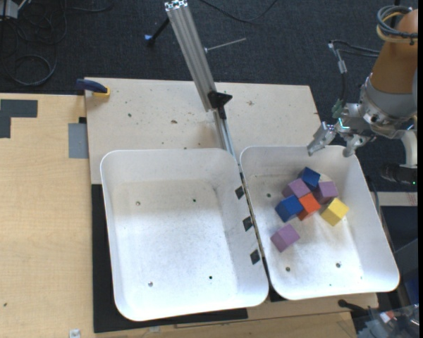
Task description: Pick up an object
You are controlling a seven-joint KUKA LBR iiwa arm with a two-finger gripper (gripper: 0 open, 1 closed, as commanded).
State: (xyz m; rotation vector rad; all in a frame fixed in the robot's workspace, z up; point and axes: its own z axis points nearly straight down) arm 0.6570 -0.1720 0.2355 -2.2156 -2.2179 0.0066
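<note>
Camera view, operator: you're looking down at two white bins side by side on the bench. Your arm (pixel 393 69) comes in from the right, orange band above the wrist, and the gripper (pixel 336 141) hangs over the far rim of the right bin (pixel 381 259), up near its back edge. Its two fingers (pixel 319 144) are spread apart with nothing between them.

Now the blocks, all of them in the right bin. You've got a tight cluster in the middle: a blue block (pixel 310 177) at the back, a purple block (pixel 296 189) just in front of it, another blue block (pixel 288 208) touching that one, an orange block (pixel 309 203) wedged in the centre, a mauve block (pixel 328 190) to its right, and a yellow block (pixel 334 211) on the right edge of the group. A lone purple block (pixel 285 237) sits a little apart, nearer you.

The gripper is well clear of the cluster, above and behind it.

Left bin (pixel 120 189) has just dark specks on its floor. A metal rail (pixel 195 55) slants down to the seam between the bins.
</note>
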